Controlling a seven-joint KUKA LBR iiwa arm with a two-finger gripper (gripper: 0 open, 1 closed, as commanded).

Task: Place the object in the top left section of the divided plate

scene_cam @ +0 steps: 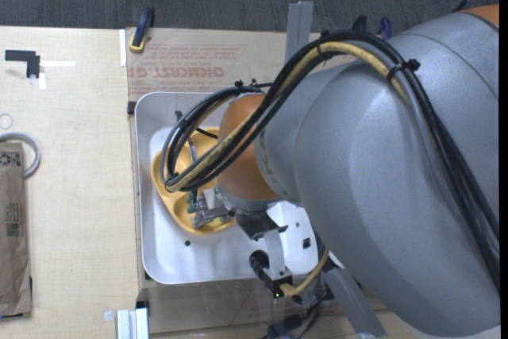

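Reaching into the white bin [159, 250], the claw [202, 210] overlaps the yellow plate [171, 198]; grip apparently indiscernible.

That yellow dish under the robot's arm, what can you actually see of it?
The yellow plate looks like glossy plastic and lies in the white bin, toward its left wall. Its curved left rim and part of its floor are visible; the arm and its black cables cover the rest, so its dividers are hard to make out. The gripper reaches down over its lower part, where something small and greenish sits.
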